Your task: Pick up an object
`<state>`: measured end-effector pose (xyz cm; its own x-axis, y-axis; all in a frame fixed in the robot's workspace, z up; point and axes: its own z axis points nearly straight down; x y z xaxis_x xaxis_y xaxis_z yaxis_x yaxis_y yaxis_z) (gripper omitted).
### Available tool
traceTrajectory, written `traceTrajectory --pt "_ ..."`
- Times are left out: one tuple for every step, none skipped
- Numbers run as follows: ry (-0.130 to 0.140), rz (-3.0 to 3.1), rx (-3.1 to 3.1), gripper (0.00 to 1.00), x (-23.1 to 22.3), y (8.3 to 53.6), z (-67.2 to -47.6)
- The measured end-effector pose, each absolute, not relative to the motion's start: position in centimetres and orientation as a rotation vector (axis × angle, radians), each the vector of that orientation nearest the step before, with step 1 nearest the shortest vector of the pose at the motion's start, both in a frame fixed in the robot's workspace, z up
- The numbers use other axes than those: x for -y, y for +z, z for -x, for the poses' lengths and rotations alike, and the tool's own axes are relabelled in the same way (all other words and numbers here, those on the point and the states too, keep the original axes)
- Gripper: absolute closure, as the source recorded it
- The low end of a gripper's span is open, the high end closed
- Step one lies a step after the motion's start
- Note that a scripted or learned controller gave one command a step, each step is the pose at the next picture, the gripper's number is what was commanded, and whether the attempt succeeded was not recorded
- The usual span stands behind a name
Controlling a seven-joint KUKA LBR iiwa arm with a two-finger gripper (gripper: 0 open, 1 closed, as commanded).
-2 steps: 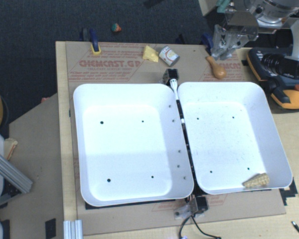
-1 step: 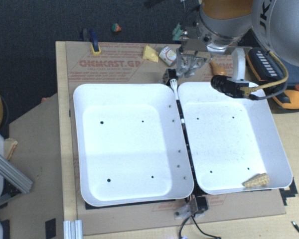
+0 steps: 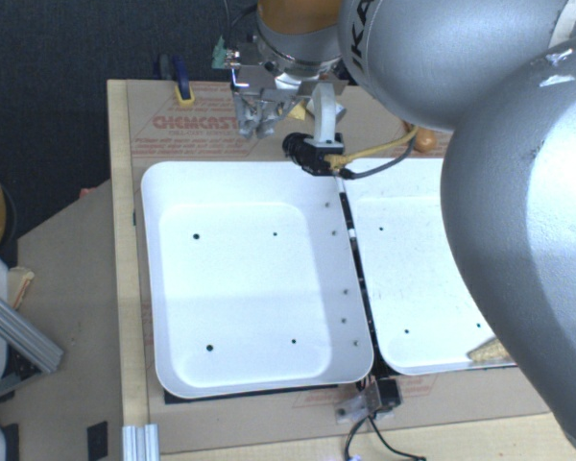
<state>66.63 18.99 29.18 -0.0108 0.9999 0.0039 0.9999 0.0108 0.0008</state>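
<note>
The only loose thing I can make out is a tan scrap [image 3: 487, 351], poking out from under the arm [image 3: 490, 123] at the near edge of the right bin [image 3: 413, 257]. Most of it is hidden, so I can't say what it is. That bin sits right beside the left bin [image 3: 240, 286], w/ their rims touching down the middle. The left bin's floor has four small dark dots, and a few more run along the wall next to the right bin. The claw [image 3: 256, 121] is well away from the scrap: it hangs past the far edge of the left bin, over the brown board [image 3: 130, 257] both bins rest on, approx. above the red CHEMCAST print [image 3: 194, 121]. From here I can't tell if it's open or closed, or whether it has hold of anything. The arm comes in from the right, big and grey, w/ the orange band [image 3: 293, 3] just above the wrist, and it covers much of the right bin. A blue clamp [image 3: 180, 73] grips the board's far edge, left of the claw. A small orange-brown knob [image 3: 424, 140] shows just beyond the right bin's far rim, partly tucked under the arm.
</note>
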Motion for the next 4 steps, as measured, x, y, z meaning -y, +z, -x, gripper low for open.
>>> traceTrajectory --pt "-0.008 2.234 2.220 1.00 -11.5 35.1 -66.8" --pt "0.007 2.209 2.225 1.00 -19.7 29.4 -66.5" --pt "-0.008 2.231 2.220 1.00 -12.4 35.7 -66.7" --pt "0.010 2.217 2.219 1.00 -14.3 28.8 -63.4"
